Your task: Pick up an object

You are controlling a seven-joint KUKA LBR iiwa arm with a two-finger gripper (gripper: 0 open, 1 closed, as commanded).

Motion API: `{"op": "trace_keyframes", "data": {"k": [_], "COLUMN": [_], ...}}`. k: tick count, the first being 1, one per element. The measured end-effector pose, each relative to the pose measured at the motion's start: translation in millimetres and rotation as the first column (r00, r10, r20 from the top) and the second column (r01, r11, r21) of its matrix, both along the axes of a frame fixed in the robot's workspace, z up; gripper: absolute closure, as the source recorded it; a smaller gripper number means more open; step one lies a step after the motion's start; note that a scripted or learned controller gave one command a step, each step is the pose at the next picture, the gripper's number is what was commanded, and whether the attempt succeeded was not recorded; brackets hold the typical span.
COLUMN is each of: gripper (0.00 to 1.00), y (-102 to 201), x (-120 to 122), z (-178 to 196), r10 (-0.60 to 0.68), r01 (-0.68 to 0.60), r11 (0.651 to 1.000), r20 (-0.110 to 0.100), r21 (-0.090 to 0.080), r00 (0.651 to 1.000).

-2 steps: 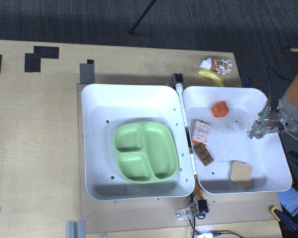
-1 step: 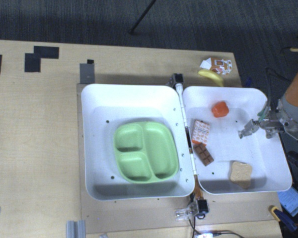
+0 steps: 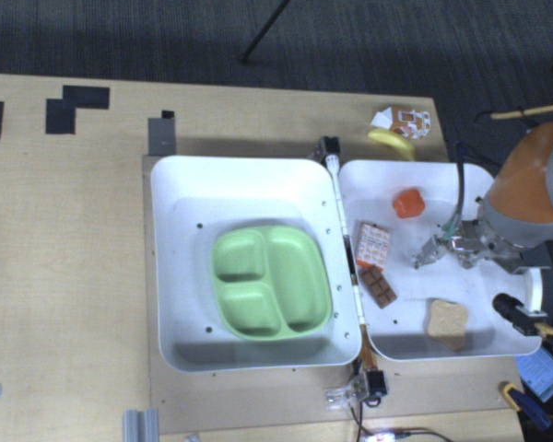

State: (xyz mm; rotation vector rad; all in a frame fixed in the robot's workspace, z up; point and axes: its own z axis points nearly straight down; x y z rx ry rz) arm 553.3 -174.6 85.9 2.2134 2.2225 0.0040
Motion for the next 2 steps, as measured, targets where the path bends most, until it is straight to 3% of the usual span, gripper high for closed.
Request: {"op": "trace_keyframes", "data": {"k": [1, 2], "gripper": [0.00, 1.00], "y": [76, 76], "x": [-64, -62], "z": [1, 12], "r10": [0.000, 0.001], "r01": [0.000, -0.001], "r11": [1.000, 1.000], "r20": [0.003, 0.009], "r21": [0.002, 0.001], "r00": [1.000, 1.000]}}
